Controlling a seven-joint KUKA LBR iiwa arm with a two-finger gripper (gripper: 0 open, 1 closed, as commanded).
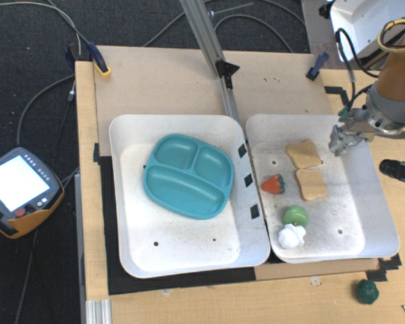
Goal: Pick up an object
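a: what is seen on the bench (162, 79)?
b: two white bins are set side by side; a teal divided plate (187, 175) is held in the left bin (131, 248).
a: and the right bin (378, 228)?
b: two bread slices (308, 169), a strawberry (273, 185), a green ball (296, 215) and a white lump (291, 236) are scattered there.
a: the gripper (341, 139)?
b: it is hung over the far right edge, nothing gripped; its state cannot be told.

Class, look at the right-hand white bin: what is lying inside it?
Inside the right bin lie two tan bread-like slices, a red strawberry-like piece, a green piece and a white piece. The gripper hangs over its far edge, hiding that patch.
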